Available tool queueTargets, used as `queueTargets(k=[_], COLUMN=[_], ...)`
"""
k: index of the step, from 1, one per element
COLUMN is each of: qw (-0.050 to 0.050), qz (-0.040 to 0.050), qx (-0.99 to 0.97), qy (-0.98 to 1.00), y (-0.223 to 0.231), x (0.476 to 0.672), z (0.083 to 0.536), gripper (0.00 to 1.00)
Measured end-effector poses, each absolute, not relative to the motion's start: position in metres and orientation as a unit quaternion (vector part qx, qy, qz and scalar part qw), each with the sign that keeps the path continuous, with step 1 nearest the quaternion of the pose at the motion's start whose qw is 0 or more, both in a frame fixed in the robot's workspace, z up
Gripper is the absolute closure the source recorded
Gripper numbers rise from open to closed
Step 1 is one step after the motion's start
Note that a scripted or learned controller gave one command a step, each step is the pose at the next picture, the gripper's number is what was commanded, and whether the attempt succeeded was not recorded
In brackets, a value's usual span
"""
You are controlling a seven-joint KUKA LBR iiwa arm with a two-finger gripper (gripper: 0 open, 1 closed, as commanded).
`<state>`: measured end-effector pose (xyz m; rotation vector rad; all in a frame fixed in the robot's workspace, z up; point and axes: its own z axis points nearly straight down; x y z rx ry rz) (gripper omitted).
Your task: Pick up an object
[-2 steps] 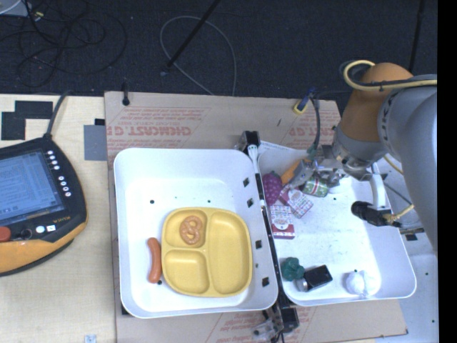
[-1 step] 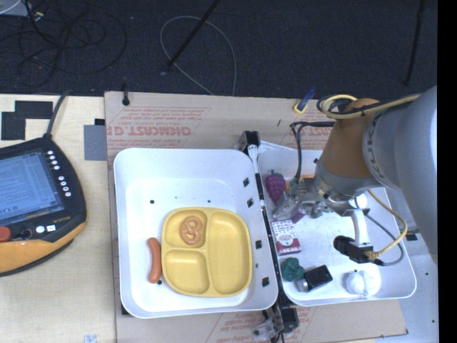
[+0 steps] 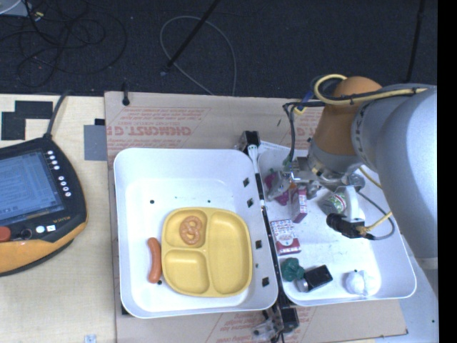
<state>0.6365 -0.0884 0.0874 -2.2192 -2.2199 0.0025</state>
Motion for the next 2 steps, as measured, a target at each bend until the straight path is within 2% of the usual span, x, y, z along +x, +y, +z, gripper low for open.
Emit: queueTargets(k=[1,2], qw=[0.003,0.001], qz=[0.0020,0.0009], qx=[-0.706,-0.707], qy=[-0.708,-0.707], y=[-0.089,-0.029], x=[0.636,0.569], z=[0.097,0.187], gripper=[1.00,1.00])
